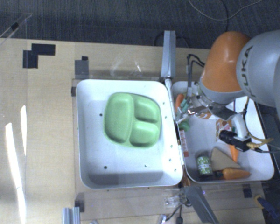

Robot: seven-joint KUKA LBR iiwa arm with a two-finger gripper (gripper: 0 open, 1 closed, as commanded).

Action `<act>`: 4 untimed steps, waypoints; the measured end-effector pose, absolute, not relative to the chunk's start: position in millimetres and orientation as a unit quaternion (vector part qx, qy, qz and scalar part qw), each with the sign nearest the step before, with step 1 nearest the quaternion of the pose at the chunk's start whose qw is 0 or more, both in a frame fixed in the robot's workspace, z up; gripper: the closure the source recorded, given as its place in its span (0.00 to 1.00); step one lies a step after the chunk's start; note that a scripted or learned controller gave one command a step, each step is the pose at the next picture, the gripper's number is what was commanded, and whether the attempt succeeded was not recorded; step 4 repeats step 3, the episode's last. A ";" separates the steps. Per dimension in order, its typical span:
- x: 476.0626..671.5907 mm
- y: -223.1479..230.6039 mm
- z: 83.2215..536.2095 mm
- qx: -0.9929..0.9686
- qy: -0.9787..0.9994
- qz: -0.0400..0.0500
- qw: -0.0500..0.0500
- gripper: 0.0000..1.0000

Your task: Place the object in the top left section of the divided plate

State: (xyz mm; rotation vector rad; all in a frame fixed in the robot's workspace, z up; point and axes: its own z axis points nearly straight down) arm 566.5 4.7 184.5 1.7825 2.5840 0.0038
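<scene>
On the pale wooden bench (pixel 42 139) two white bins sit side by side, the right bin (pixel 266 169) holding a small green-labelled can (pixel 204 164) just beside an orange carrot-like piece (pixel 234 173), with black tape marks (pixel 36 53) at far left.

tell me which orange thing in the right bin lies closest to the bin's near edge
The carrot-like orange piece lying flat along the right bin's front wall, beside the small green can. The other orange bits sit farther back, nearer the arm.
</scene>
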 end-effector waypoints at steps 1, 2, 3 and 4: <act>545.5 7.1 185.1 0.468 0.884 0.002 0.002 1.00; 633.3 63.5 207.8 0.447 0.894 0.002 0.003 1.00; 633.2 63.4 207.8 0.447 0.895 0.002 0.003 0.00; 633.2 63.4 207.8 0.447 0.895 0.002 0.003 0.00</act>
